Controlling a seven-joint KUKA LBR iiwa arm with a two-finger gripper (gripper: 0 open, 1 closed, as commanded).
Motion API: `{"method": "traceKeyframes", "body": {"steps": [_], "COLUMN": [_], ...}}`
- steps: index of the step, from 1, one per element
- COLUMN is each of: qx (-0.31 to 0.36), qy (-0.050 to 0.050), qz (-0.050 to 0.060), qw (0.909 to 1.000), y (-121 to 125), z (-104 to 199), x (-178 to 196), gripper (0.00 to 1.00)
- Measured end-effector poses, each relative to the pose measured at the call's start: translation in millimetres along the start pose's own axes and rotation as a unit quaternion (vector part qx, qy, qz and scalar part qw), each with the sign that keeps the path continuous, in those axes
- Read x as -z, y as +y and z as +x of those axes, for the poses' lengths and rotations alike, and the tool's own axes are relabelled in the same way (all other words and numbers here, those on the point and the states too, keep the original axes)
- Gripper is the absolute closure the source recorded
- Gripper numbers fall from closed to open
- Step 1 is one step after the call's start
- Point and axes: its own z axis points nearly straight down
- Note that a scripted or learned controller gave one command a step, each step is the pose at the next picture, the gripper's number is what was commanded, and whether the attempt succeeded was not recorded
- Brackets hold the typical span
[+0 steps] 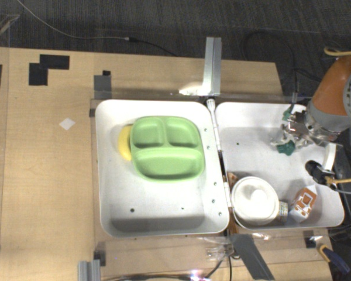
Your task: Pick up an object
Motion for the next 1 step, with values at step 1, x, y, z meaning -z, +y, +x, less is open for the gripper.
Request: {"method": "traceKeyframes", "body": {"steps": [1], "qx": [0.082], "qy": [0.001], "qz": [0.004], "qw": [0.9966], "y": [-63.2], "z": [34.8], "x": [128.7], "gripper": [1.0]}}
